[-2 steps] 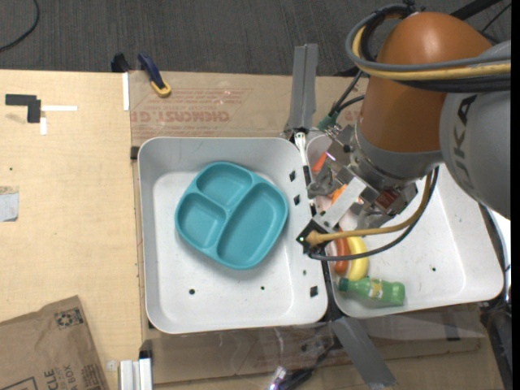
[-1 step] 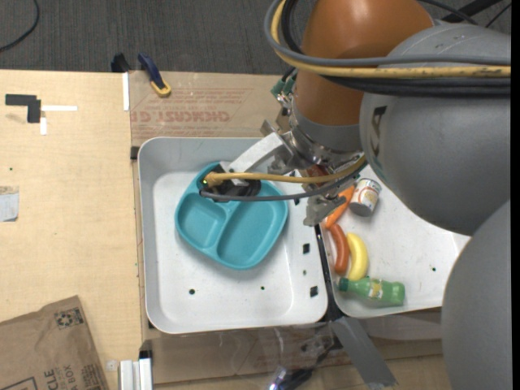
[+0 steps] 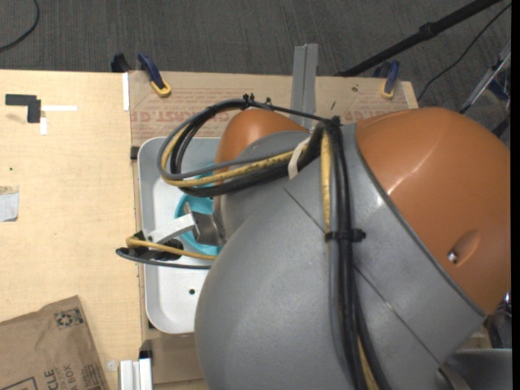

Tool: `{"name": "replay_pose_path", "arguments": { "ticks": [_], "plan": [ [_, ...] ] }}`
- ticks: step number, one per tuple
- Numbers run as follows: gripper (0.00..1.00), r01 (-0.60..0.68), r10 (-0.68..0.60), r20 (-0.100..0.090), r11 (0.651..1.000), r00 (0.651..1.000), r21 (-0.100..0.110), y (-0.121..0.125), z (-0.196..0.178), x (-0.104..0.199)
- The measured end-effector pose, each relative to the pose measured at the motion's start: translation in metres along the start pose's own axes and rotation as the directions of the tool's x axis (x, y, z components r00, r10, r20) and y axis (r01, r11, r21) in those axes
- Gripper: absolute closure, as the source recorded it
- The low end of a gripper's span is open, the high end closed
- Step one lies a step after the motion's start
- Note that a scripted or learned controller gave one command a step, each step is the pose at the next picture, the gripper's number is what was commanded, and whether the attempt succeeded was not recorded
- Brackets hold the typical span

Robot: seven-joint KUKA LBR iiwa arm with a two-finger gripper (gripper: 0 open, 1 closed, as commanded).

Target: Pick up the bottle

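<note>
Bottle hard to make out: maybe the blue-green thing [image 3: 188, 211] tucked under the arm, just beside the gripper [image 3: 205, 222], down in the white bin [image 3: 166, 299]. Cannot tell for sure what that thing is. Cannot tell either if the gripper is apart, together or clamped on something, with most of it hidden under the arm.

Nearest of all, above the gripper and off to its right side in the view: big grey arm [image 3: 325, 315], round and smooth, with the orange band [image 3: 439, 177] on top. Tied along it, black and yellow cables [image 3: 333, 193], looping out over the gripper. On the gripper's other side, a black cable end [image 3: 146, 253] poking out past the bin's wall.

Near the bottom of the view, well to the left of the gripper: a brown cardboard box [image 3: 49, 348] lying on the pale wooden bench [image 3: 65, 177].

Farther back, beyond the gripper: a flat cardboard sheet [image 3: 203, 104] with red print, pinned down by a blue and yellow clamp [image 3: 154, 75] at one corner and another clamp [image 3: 390, 80] at the other. Between them, a grey post [image 3: 304, 75] standing up. Far left of the gripper, a small black L-shaped piece [image 3: 24, 106] on the bench.

Farthest away: dark carpet floor [image 3: 203, 15] and a thin black pole [image 3: 439, 23] lying at a slant.
</note>
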State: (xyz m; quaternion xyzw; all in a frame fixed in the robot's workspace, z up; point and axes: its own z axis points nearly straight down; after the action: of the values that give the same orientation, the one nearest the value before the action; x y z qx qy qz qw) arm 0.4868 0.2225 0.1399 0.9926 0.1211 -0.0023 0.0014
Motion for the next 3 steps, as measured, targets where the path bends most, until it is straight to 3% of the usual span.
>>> {"name": "replay_pose_path", "arguments": {
  "ticks": [1, 2, 3],
  "plan": [
    [0.0, 0.251, -0.251, 0.002, 0.968, 0.968, 0.001, 0.085, 0.001, -0.032],
    [0.0, 0.273, -0.273, -0.008, 0.962, 0.962, 0.014, 0.123, 0.048, 0.026],
    [0.0, -0.01, 0.01, -0.003, 1.0, 1.0, 0.002, 0.106, 0.003, 0.105]
  ]
}}
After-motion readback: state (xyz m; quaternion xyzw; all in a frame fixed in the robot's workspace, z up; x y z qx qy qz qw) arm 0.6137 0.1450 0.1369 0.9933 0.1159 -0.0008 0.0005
